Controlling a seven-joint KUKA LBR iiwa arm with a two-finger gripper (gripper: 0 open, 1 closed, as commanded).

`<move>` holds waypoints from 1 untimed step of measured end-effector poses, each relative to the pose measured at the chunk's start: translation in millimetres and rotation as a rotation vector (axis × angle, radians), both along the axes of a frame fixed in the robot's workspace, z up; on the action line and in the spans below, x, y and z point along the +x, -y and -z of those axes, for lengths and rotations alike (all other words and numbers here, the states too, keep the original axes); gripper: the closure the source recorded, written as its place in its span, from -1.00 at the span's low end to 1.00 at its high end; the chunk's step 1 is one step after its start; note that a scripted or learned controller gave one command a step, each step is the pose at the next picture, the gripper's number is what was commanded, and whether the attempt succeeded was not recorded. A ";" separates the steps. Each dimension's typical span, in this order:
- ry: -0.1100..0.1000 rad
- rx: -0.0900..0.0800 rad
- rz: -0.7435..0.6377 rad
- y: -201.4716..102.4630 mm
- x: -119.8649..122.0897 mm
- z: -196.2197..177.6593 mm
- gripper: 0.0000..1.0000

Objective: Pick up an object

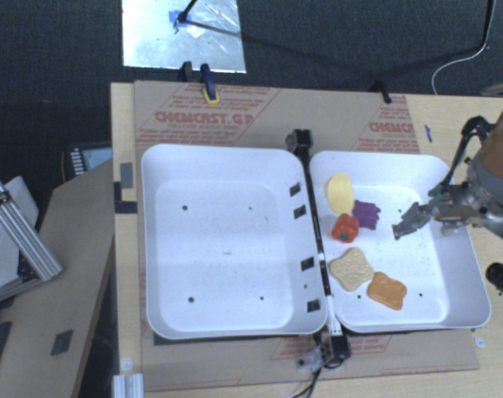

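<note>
Purple toy (366,214) lay in the right bin (458,305), near the divider (313,230), with a yellow piece (340,193) and an orange-red piece (345,227) just beside it. The gripper (407,223) hovered to its right, away from the divider, nothing visible between its fingers; whether they were parted could not be told.

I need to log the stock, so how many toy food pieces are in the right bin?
5, all in its left half: yellow piece at the top, purple piece, red piece, tan piece, orange piece lowest. None looks hidden.
</note>
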State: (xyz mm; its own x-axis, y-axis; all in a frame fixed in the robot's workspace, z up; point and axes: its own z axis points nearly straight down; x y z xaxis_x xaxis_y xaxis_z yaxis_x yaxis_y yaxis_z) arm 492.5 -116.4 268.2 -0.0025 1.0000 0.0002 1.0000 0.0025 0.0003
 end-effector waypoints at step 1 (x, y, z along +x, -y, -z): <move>0.017 -0.003 -0.007 -26.4 110.0 -75.8 -1.00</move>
State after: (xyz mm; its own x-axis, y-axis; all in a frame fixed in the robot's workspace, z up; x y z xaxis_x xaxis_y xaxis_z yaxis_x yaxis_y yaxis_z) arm 602.5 -90.0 344.0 -0.0093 1.0000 -0.0030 0.9998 0.0094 0.0171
